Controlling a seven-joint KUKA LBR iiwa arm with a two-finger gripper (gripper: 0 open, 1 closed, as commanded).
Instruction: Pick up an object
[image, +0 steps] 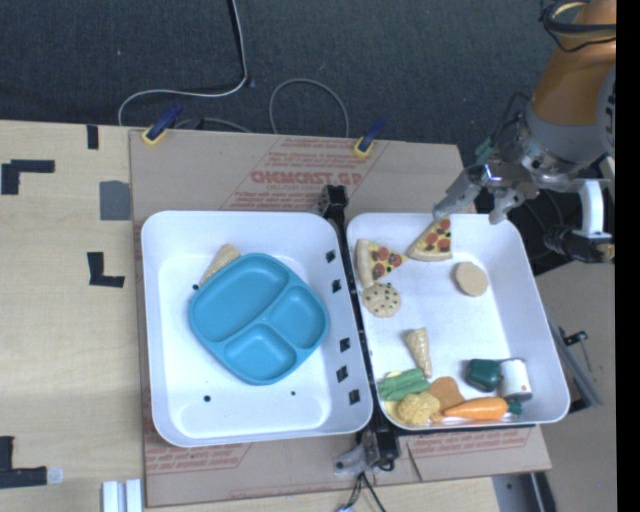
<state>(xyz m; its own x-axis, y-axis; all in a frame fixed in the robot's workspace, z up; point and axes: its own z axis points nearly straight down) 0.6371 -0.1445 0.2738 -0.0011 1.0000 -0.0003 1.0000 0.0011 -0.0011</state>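
The end effector (472, 200) is hanging over the far right corner of the right bin (535, 300), with 1 finger (450, 200) slanting down toward the left and the other (498, 207) pointing down beside it, so the 2 are standing clearly apart. Nothing is sitting between them.

The nearest piece is a pizza slice (432, 242), lying flat on the bin floor just below and slightly left of the lower finger's tip; I cannot tell whether the tip is touching its crust. Its long axis is running diagonally, with the wide crust end toward the lower left and the narrow end pointing up and right, toward the end effector.

A second pizza slice (377, 260) is lying to its left against the bin's left wall, with a cookie (381, 298) just below that. A round tan piece (471, 278) is resting to the right. Near the front edge a carrot (475, 408), a corn cob (418, 408) and a green piece (402, 383) are crowding together.

The left bin (165, 300) is carrying a blue divided plate (260, 317), and both bins are sitting on a cardboard sheet (200, 170) on the surface.
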